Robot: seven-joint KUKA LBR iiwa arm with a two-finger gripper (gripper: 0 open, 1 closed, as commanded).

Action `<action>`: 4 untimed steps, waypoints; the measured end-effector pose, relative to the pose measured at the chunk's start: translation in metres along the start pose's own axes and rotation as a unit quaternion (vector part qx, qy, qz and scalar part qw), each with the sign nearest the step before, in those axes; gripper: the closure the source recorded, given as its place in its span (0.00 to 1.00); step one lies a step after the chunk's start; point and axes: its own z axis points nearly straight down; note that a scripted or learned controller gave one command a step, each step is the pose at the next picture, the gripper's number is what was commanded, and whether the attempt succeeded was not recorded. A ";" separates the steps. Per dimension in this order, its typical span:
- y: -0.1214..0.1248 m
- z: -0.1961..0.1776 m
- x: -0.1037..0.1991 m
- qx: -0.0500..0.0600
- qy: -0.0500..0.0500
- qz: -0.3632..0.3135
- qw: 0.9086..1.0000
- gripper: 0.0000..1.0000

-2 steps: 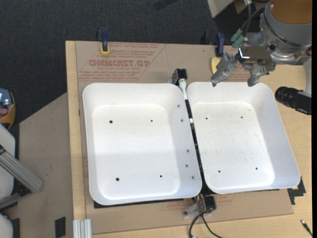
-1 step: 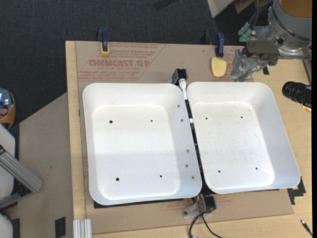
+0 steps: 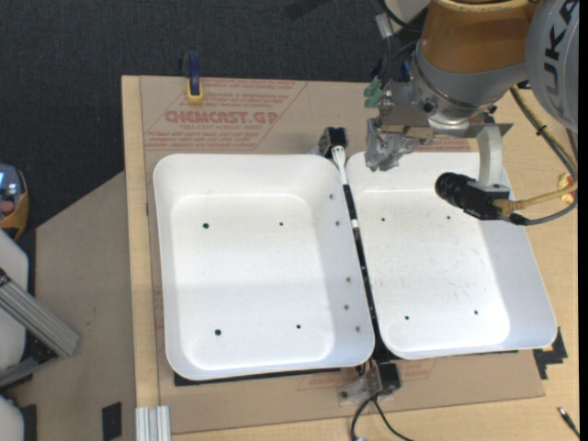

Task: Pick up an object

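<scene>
- Above the far end of the black rod [image 3: 354,237] that runs between the two bins, the gripper [image 3: 381,157] hangs low over the rim; we cannot tell whether it is open or closed.
- We cannot tell where the object to be picked up lies, nor how it looks.
- Left of the rod sits one white bin [image 3: 175,246], shallow, smooth and round-cornered, its floor marked with small dark dots; right of the rod sits its twin [image 3: 524,292], finely speckled.
- Right of the rod, over the far part of that bin, a glossy black cylinder [image 3: 464,195] ends in a brass-coloured fitting.
- Above it we see the arm [image 3: 478,16], its broad orange band smooth and rounded over grey metal.
- Beneath the rod and both bins lies a flat brown board [image 3: 230,108] printed in red letters.
- Far to the rod's left, a blue and yellow clamp [image 3: 193,74] grips the board's far edge.
</scene>
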 end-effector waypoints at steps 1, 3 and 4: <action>0.023 0.022 -0.093 -0.002 -0.001 0.004 1.000 1.00; 0.085 0.018 0.007 -0.008 0.000 0.000 1.000 1.00; 0.085 -0.047 -0.074 -0.008 -0.002 0.005 1.000 1.00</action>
